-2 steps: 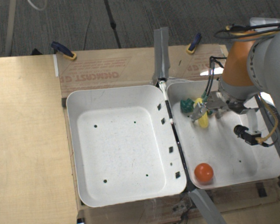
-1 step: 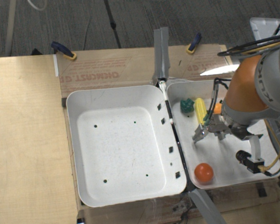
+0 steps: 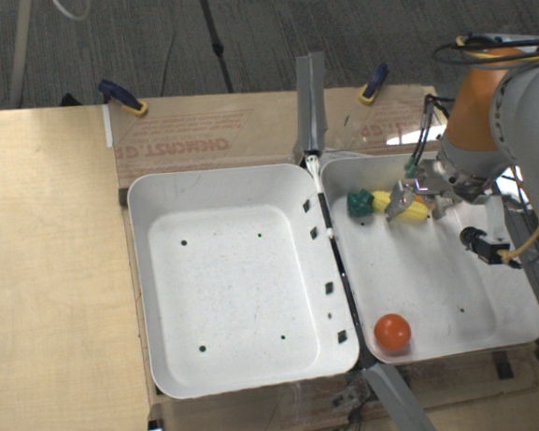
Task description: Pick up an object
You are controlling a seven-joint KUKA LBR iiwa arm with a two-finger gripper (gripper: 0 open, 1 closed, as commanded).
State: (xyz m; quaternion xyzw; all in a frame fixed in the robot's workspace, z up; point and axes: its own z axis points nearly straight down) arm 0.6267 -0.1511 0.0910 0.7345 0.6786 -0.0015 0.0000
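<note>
Camera view: my gripper (image 3: 407, 203) sits low in the right bin (image 3: 505, 330), at its far end, fingers clamped on a yellow object (image 3: 415, 210). Green object (image 3: 359, 203) just left of it, touching or nearly so. Orange ball (image 3: 392, 332) at the near left corner, well apart. Left bin (image 3: 171, 378) alongside.

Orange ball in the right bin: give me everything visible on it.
The round orange-red ball looks smooth and matte, like rubber or plastic, with a lighter patch on top. It rests on the floor of the shallow white right bin, near the front left corner, close to the rim. It lies apart from everything else.
</note>
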